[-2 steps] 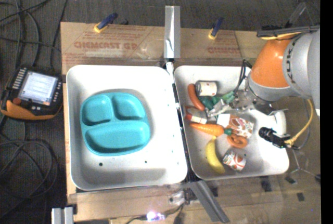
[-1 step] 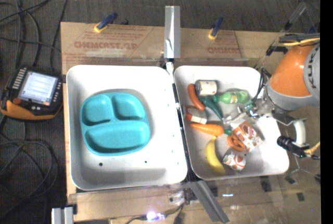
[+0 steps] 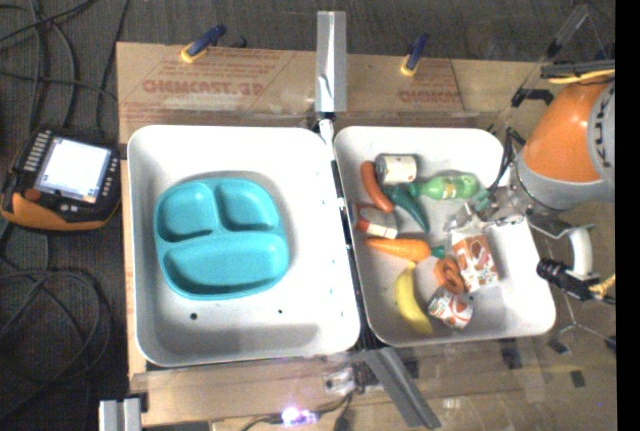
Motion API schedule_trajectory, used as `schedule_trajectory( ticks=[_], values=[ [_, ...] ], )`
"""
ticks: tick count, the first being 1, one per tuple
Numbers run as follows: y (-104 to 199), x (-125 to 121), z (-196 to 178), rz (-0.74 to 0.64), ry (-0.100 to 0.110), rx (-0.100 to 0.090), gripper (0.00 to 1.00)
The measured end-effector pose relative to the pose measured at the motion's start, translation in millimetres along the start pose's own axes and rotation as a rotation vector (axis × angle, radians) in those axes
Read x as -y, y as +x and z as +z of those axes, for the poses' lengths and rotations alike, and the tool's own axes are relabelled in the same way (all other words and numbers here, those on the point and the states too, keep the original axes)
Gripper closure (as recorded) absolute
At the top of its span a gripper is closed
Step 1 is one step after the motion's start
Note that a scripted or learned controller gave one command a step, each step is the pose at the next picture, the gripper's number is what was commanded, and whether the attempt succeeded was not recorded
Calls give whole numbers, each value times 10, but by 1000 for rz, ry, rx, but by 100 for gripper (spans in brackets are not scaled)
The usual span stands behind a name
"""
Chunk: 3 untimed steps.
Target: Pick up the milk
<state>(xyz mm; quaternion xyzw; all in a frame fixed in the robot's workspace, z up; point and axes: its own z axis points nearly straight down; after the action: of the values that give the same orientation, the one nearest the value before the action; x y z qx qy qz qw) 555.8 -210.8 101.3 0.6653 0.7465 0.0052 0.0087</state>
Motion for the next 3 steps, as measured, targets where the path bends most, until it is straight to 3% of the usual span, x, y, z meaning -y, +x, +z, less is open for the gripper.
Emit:
schedule_trajectory(
  ticks=[1, 2, 3],
  values=[
    [-142, -193, -252, 247, 23, -4, 100],
    [-107, -207, -252, 244, 24, -8, 0],
    [-91, -573, -210, 312, 23, -3, 0]
  ],
)
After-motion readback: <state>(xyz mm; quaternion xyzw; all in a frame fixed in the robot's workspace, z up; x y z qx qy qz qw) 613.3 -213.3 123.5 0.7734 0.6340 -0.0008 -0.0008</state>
